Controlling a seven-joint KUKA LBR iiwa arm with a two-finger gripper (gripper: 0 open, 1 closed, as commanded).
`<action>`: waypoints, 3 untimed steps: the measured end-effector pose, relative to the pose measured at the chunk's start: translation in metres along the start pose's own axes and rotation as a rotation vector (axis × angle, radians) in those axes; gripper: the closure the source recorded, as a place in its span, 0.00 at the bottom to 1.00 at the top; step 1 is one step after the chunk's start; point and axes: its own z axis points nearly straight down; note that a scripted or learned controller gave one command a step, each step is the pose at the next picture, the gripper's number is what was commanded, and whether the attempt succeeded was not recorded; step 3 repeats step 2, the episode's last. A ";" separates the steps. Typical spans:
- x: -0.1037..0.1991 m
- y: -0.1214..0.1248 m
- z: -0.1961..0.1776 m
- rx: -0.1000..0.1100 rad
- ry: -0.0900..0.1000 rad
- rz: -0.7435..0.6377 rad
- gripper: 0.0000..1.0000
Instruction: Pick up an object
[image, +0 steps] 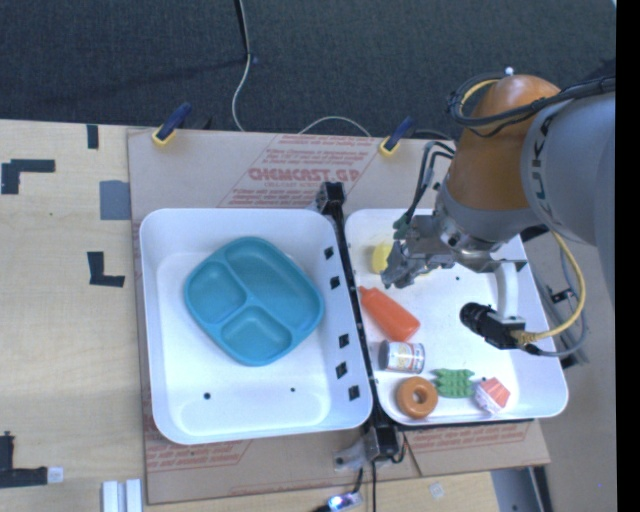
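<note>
Benchtop, looking down at a slant on two white bins. Reaching in from the right with a grey and orange arm, hanging the gripper low over the back left corner of the right bin. Hovering just beside a small yellow piece and near the top end of an orange carrot-like toy; probably lining up on one of these two as the thing to pick, being the nearest. Gripping nothing visible; not possible to tell whether open or closed, being dark and seen from above. Leaving well apart, along the front of the same bin, a small jar, a doughnut, a green toy and a red and white piece. Keeping clear of the left bin, holding a blue divided plate.
</note>
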 end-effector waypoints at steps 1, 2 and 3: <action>0.045 0.004 0.010 0.002 -0.001 0.001 1.00; 0.099 0.005 0.001 0.000 0.000 -0.001 1.00; 0.099 0.005 0.001 0.000 0.000 -0.001 1.00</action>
